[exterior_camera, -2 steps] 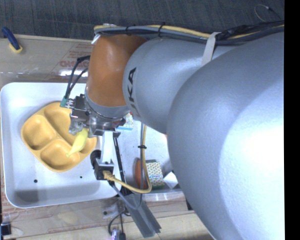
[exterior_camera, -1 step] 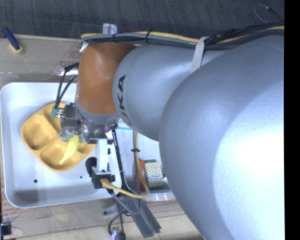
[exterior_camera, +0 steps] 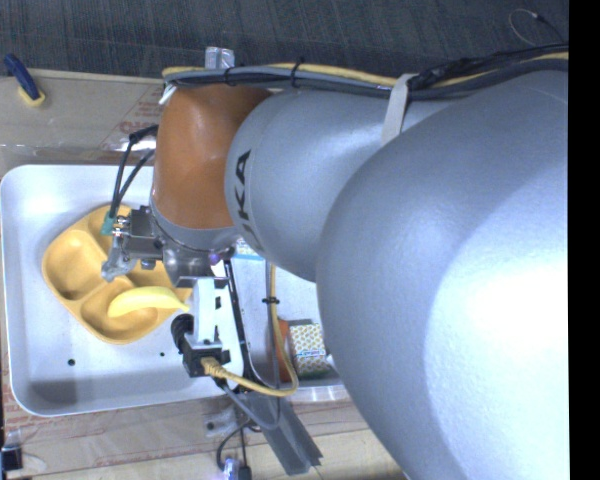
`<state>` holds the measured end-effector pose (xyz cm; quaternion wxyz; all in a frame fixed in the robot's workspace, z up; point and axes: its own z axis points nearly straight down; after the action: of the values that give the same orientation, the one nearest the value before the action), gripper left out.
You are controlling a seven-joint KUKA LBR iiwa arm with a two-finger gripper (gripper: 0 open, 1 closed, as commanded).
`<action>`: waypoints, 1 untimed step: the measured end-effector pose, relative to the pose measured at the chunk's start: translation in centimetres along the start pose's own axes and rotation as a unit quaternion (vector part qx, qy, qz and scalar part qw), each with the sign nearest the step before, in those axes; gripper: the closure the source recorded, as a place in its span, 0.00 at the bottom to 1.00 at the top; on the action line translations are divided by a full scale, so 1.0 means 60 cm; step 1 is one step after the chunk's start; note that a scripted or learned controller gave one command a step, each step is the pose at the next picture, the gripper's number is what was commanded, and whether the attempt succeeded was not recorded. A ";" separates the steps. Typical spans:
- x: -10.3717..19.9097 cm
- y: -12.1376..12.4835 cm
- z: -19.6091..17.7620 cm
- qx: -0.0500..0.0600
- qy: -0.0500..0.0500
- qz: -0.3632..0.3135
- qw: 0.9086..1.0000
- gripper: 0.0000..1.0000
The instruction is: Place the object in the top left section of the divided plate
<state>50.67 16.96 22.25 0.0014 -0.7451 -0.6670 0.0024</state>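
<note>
Camera view: arm over yellow divided plate in white bin.

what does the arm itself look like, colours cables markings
The arm is bulky, smooth and rounded, light grey, with an orange band above the wrist. Dark letters from the KUKA logo run along the grey shell beside the band. Black and yellow cables run along its top, held by a pale strap. The end effector is dark metal with thin black wires.
</note>
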 end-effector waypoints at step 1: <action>0.034 -0.056 -0.038 0.000 0.000 -0.078 0.997 0.00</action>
<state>47.56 19.35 24.55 0.0018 -0.6906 -0.7232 0.0027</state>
